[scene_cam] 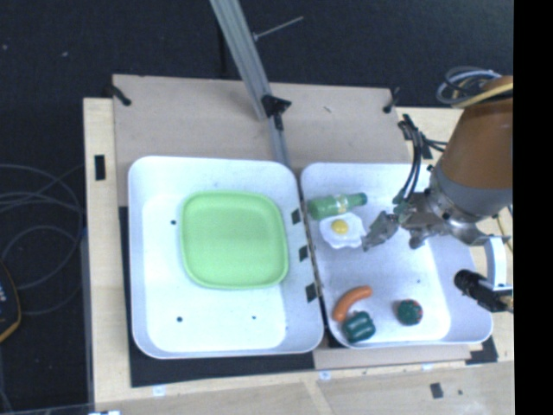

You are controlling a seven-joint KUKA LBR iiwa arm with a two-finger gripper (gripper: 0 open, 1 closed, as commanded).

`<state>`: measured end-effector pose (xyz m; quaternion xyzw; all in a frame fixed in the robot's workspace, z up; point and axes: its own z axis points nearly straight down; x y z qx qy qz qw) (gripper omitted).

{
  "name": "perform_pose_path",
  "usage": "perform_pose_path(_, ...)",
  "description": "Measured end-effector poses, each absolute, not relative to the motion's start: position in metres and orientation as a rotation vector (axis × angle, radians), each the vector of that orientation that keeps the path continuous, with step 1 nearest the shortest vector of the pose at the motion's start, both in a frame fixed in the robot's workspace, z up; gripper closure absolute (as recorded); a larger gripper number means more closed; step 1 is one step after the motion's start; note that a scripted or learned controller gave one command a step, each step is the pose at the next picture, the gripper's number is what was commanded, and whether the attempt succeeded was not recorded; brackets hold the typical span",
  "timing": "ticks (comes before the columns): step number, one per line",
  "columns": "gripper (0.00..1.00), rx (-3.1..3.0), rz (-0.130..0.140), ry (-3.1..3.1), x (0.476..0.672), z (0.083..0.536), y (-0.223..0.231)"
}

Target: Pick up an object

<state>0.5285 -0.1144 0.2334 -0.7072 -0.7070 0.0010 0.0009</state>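
**Gripper spread above right bin, nothing held**

Camera view: the gripper (396,229) is seen with fingers (378,230) spread apart and nothing between them. A fried egg (340,230) lies just beside the left finger; a green bottle (335,204) sits just beyond it. A sausage (352,300), green pepper (359,326) and dark green ball (409,312) lie well apart below. Risk judged: a flat egg may be slipped over, or the bottle nudged, on closing.

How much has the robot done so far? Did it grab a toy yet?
Not yet. Done: the tool has reached the right bin and hangs beside the fried egg. In hand: nothing sits between its fingers. Left: closing on something and lifting it. The green bottle, sausage, green pepper and round green toy all lie untouched.
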Motion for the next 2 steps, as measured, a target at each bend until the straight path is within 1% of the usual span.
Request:
perform_pose_path(1, 0.0, -2.22, 0.005, -2.217, 0.522, 0.173, -0.119)
perform_pose_path(2, 0.0, -2.22, 0.005, -2.218, 0.526, 0.112, -0.117)
